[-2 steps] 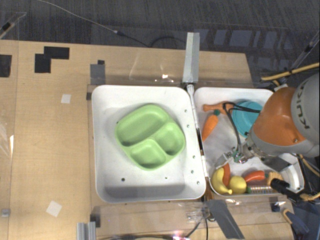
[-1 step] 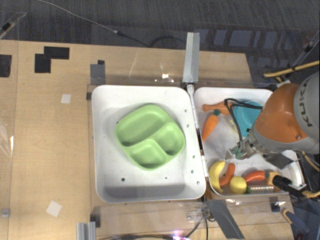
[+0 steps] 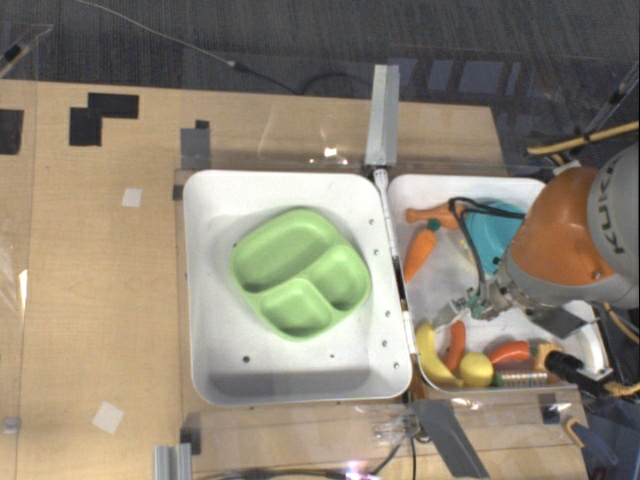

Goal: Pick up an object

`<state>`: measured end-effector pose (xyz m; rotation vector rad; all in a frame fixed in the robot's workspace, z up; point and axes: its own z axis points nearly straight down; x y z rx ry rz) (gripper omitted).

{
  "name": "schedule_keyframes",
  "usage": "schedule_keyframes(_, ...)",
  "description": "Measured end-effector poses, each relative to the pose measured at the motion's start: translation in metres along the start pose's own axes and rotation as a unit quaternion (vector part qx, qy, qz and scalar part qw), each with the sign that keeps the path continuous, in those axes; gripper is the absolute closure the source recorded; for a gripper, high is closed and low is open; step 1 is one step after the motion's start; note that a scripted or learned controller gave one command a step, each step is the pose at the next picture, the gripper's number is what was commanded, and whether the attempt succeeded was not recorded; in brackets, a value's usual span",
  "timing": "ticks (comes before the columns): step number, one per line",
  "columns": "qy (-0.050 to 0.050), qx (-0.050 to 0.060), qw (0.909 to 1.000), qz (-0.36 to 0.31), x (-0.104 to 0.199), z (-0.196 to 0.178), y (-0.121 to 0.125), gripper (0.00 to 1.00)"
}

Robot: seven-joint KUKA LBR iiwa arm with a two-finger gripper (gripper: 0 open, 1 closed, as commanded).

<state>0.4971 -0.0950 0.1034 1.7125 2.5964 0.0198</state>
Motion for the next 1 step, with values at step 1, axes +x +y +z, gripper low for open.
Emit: schedule_keyframes(1, 0.005, 0.006, 0.9993, 0.036, 0.0026, 0.0122, -0.0047, 0.0)
